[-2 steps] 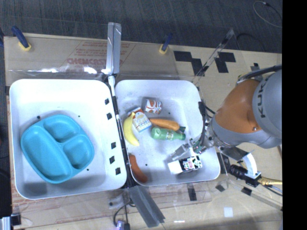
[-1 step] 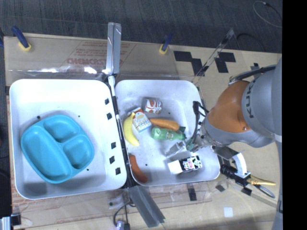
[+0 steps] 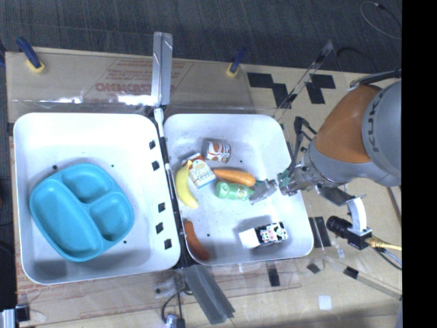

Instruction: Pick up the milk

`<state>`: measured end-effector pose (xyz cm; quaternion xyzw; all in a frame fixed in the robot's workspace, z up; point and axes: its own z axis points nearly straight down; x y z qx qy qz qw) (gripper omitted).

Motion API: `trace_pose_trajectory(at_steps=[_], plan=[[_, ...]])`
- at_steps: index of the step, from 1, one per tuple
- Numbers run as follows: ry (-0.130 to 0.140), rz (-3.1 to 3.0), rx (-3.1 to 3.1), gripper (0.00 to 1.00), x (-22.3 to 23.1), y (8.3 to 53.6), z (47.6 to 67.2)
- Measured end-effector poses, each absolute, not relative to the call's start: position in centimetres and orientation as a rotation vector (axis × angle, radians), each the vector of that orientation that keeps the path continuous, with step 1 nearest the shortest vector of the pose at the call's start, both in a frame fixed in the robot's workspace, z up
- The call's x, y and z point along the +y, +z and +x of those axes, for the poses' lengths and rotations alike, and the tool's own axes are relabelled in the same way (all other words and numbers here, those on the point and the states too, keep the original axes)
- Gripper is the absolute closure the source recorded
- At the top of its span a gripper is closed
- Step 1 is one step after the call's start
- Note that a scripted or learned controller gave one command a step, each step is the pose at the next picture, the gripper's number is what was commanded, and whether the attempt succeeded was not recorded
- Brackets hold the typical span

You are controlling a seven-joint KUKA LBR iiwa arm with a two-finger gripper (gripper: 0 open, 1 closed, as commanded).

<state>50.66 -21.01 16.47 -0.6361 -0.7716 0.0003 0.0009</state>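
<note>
robot arm reaching into the right bin beside a milk carton

two shallow white bins sit side by side on a bench, seen from above at a slant. the left bin (image 3: 41, 135) holds a blue divided plate (image 3: 80, 210) in the lower left of the frame.

the right bin (image 3: 273, 132) holds several toy foods. the milk (image 3: 263, 235), a small white carton with black cow patches, lies on its side near the bin's lower right corner, apart from the other things. a yellow banana (image 3: 185, 186) lies along the bin's left wall, with a small orange and white carton (image 3: 200, 171) just beside it. above them is a red and white can (image 3: 218, 151). an orange carrot (image 3: 234, 176) lies at the centre, with a green item (image 3: 232, 191) just below it. a brown sausage (image 3: 195, 242) lies at the bin's lower left.

the grey arm with its orange band (image 3: 349, 132) enters from the right of the frame. its jaws (image 3: 268, 188) reach over the bin's right side, just right of the green item and above the milk in the picture. i cannot tell whether the jaws are apart or together.
</note>
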Motion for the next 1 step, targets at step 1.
trace_pose_trajectory(at_steps=[1], plan=[[0.001,-2.009,-2.412,0.0,-20.99,14.72,47.66]])
